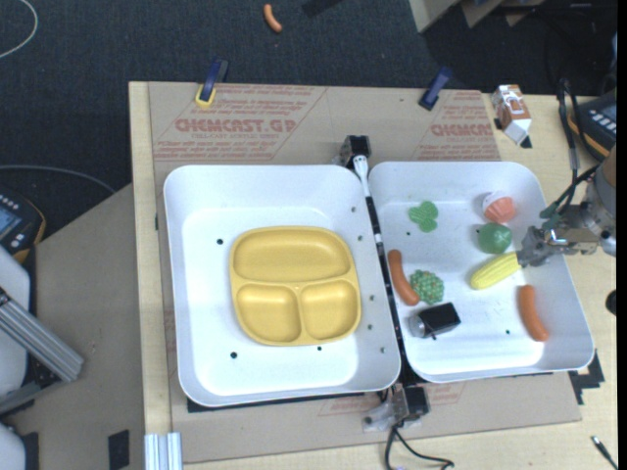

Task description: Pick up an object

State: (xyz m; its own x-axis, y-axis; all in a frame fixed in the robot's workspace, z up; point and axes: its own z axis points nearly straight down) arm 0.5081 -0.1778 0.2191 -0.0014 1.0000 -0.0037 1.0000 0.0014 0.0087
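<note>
Bench, right bin: tool beside corn, grip state indiscernible; nothing lifted, pick-up not yet done.

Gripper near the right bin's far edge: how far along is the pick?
Done: the gripper has reached the right bin, beside the yellow corn and green pepper. In hand: nothing visibly lifted; corn lies on the bin floor. Left: grasp and raise an object.

Bright, even overhead light washes the white bins nearly to glare, with only faint, soft shadows under the toys. Detail is soft and grainy throughout, and the dark floor is dim.
</note>
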